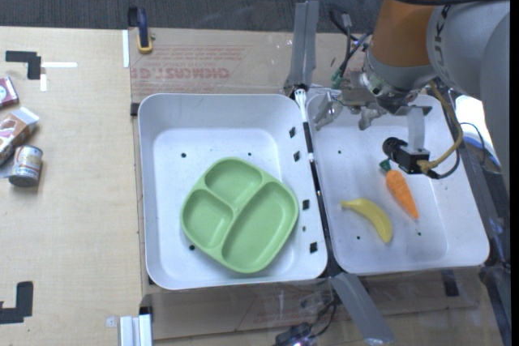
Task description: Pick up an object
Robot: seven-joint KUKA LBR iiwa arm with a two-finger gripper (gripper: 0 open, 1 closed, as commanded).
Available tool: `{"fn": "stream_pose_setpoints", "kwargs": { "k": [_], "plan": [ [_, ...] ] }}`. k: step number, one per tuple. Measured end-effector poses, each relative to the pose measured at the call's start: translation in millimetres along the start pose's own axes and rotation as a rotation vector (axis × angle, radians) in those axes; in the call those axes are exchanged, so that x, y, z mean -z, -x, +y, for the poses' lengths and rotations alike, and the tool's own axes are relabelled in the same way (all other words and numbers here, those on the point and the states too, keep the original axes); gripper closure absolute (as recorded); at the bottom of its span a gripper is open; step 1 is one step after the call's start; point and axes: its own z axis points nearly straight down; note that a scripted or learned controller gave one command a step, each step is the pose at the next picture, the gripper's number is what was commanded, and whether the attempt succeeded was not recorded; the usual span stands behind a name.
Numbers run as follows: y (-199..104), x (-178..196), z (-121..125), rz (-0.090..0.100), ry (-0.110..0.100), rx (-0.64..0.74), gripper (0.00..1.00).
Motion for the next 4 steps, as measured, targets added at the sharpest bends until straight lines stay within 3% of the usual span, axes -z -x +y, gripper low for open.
{"fn": "stream_pose_setpoints", "kwargs": {
  "k": [1, 2, 3, 4],
  "plan": [
    [-89.6, 0.1, -15.9, 0.000, -0.001, 0.000, 0.00],
    [-175.6, -43.9, -38.2, -0.001, -0.002, -0.001, 0.00],
    [-200.6, -60.0, -72.6, -0.001, -0.002, -0.001, 0.00],
    [-252.3, -93.6, -107.3, 0.005, 0.017, -0.002, 0.00]
  ]
}}
